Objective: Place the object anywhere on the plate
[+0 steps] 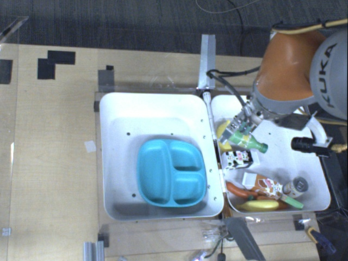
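A robotics lab, by the look of it: a KUKA-branded arm (304,64) over a pale wooden bench (49,145) with two white bins (109,145) in metal brackets, loose cables (239,10), and black marker squares (54,63).

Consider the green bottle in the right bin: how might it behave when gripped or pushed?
The green bottle looks rounded and smooth, so it would probably roll if nudged and might slip between the fingers. It lies on its side at the gripper, resting partly on other toys, so it may shift easily. It seems small and plastic, likely light.
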Controlling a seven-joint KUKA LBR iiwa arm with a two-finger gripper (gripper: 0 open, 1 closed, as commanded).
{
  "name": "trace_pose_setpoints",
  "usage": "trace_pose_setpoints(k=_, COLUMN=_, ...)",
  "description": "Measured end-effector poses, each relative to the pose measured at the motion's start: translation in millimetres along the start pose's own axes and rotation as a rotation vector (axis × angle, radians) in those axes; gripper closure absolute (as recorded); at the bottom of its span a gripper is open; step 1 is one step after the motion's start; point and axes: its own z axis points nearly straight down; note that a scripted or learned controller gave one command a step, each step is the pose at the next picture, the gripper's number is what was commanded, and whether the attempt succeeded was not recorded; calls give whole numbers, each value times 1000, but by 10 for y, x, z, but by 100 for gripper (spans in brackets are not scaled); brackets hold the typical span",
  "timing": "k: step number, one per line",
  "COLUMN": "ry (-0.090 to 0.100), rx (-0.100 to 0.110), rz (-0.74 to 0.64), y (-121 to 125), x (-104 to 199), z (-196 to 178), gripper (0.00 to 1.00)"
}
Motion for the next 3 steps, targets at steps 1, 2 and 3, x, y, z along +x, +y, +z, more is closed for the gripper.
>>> trace_pose_setpoints(k=1, ry=3, rx=1, rz=-228, y=625, x=139, z=471, gripper=100)
trace_pose_setpoints(k=2, ry=2, rx=0, rz=-524, y=353, x=287, z=501, gripper=100)
trace_pose_setpoints(k=3, ry=2, rx=1, rz=-696, y=-288, x=340, z=497, gripper=100)
